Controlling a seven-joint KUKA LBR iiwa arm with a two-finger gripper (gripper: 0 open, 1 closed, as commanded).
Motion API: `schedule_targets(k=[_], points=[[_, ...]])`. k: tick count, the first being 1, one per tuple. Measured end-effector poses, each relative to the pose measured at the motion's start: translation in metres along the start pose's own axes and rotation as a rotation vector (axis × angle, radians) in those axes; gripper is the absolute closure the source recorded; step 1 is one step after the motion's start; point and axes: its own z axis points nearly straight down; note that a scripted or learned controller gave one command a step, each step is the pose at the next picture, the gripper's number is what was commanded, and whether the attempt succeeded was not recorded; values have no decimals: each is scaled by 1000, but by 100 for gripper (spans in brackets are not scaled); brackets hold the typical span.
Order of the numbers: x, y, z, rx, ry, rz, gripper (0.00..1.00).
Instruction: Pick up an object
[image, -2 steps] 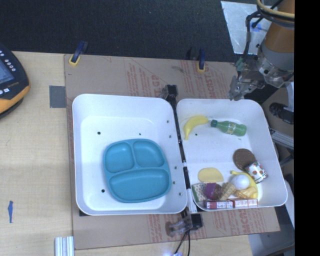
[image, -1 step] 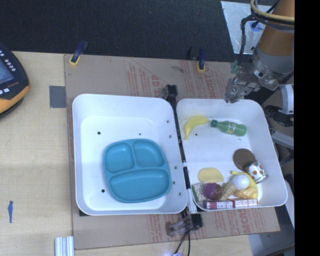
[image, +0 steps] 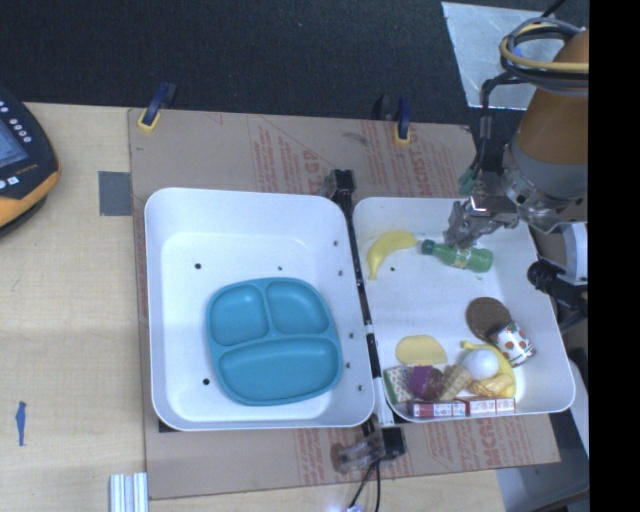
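My gripper (image: 463, 232) hangs over the far part of the right bin (image: 400, 300), right above a green bottle (image: 462, 257) that lies on its side. Its tips are at the bottle's top edge. A yellow banana (image: 388, 248) lies to the left of the bottle. Near the bin's front sit a brown round object (image: 487, 316), a small patterned can (image: 514, 344), a yellow chip-like piece (image: 421, 350), a white egg (image: 482, 363), a purple item (image: 424, 382) and a red and white packet (image: 462, 407).
The left bin (image: 180, 240) holds a blue divided plate (image: 274, 339). A yellow and black device (image: 20, 150) sits at the bench's far left edge. Clamps (image: 402, 118) hold the cardboard at the back.
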Motion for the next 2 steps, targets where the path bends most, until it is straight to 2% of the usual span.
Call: schedule_targets(k=[1,2], points=[[-37,71,37,-7,-4,-2,100],[-20,59,20,-4,0,-4,100]])
